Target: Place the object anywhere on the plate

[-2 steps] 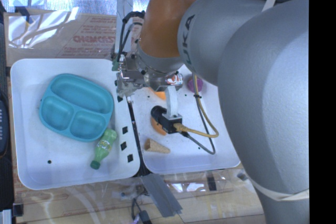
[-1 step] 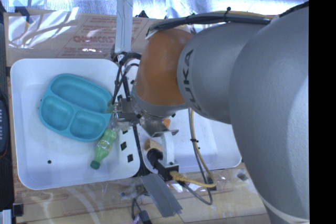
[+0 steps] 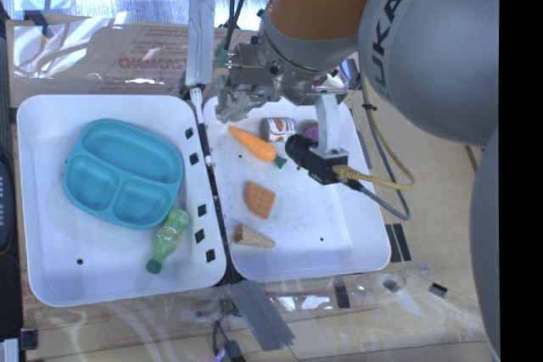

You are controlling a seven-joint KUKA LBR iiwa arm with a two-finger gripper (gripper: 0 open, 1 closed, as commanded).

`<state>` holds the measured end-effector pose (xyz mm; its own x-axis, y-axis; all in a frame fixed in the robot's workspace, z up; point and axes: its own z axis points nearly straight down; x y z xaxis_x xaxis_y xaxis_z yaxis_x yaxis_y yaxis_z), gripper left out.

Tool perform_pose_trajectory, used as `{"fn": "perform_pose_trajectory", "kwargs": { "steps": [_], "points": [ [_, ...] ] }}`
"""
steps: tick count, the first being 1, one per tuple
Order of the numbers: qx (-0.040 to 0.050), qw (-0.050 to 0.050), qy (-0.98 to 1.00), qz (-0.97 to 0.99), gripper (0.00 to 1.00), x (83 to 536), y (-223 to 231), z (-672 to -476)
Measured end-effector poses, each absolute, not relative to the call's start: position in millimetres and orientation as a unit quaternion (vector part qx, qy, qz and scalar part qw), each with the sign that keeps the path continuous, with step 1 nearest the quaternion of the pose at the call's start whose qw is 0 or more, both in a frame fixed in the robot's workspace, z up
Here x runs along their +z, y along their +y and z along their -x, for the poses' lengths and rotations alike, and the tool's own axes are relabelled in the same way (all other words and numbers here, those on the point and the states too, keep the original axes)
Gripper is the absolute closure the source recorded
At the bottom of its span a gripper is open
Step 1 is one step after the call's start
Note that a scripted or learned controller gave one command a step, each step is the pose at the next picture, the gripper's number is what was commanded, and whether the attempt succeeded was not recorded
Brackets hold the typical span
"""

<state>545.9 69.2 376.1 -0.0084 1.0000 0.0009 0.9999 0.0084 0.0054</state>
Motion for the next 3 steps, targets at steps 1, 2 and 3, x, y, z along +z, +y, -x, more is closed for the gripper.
{"fn": "perform_pose_trajectory", "kwargs": {
  "steps": [1,2,3],
  "points": [
    [-0.0053,-0.003,0.71,-0.704,1.0,230,114,-481.6],
    [0.0024,0.002,0.71,-0.704,1.0,378,76,-477.4],
    [-0.0089,-0.005,0.711,-0.703,1.0,234,143,-600.8]
  ]
}}
